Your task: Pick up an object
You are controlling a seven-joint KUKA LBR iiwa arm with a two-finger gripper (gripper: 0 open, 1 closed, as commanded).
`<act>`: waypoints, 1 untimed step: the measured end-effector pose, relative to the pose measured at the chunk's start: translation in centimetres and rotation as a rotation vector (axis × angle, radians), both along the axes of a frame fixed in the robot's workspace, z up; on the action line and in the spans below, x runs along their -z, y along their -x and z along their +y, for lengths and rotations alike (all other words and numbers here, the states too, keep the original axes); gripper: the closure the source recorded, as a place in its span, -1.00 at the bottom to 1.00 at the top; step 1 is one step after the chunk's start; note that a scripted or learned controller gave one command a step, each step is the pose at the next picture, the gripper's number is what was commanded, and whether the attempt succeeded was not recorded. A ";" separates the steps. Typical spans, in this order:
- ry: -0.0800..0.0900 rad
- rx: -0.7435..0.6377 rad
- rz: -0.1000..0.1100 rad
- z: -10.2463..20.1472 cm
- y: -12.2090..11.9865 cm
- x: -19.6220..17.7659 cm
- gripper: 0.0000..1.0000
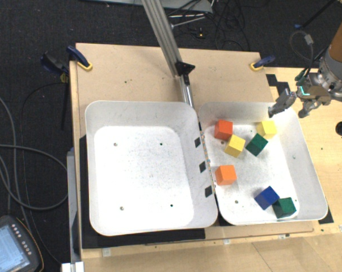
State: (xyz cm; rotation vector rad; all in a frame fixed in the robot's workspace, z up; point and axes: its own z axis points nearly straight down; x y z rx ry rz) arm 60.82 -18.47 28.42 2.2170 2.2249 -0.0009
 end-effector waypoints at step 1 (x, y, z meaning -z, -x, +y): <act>-0.001 0.005 0.006 -0.8 0.6 5.6 -1.00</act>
